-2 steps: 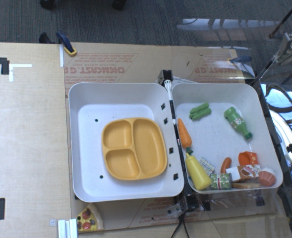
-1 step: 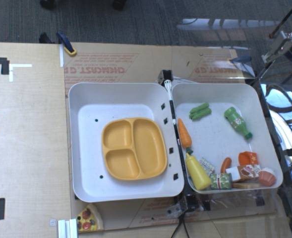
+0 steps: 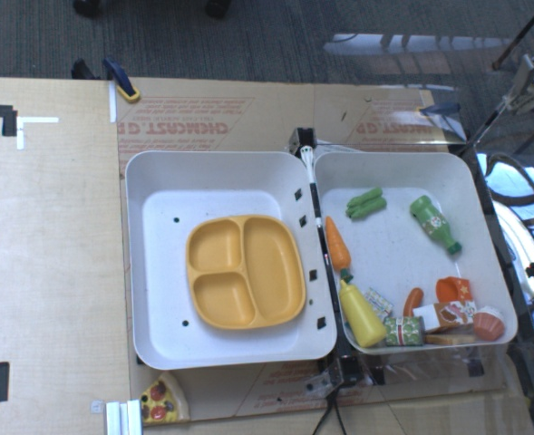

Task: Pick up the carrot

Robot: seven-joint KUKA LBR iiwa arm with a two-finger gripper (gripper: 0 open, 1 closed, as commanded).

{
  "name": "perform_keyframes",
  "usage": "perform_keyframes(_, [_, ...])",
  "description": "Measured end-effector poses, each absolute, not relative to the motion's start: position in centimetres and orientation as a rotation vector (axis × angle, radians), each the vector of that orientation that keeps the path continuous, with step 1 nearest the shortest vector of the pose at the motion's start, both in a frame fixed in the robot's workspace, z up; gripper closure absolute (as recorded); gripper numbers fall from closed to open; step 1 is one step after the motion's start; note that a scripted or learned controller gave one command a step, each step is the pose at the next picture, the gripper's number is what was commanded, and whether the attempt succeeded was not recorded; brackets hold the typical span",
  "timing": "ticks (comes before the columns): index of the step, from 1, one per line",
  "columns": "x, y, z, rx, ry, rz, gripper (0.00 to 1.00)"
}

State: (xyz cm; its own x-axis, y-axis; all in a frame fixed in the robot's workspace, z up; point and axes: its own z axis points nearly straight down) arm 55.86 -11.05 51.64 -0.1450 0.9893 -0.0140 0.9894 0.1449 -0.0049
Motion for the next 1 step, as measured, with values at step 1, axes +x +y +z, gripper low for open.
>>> perform_keyframes(1, [55.86, -11.05, 51.63, 2.05, 2.371, -0.02, 0.0])
